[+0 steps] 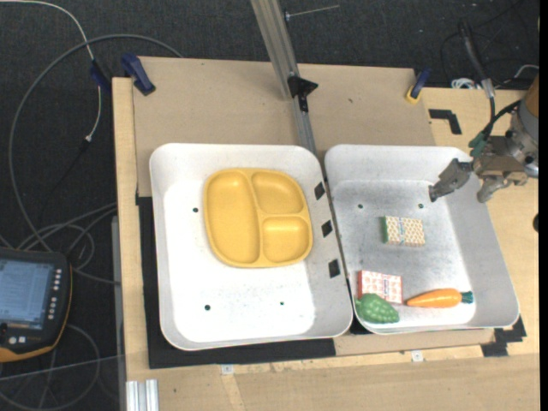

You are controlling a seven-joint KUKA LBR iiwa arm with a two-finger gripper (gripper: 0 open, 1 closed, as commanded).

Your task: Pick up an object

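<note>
gripper [467, 184] spread, grasping nothing, over right bin [479, 238] far corner | carrot [438, 298] near front wall | likely light, stiff, smooth | grip across mid-body

No readable txt, labels, brands or nos. anywhere; red-white packet [379, 286] at approx 5 o'clock has print too small to read; patterned packet [404, 230] at approx 3 o'clock likewise; handheld screen [26, 294] at 9 o'clock glows but is illegible.
</note>
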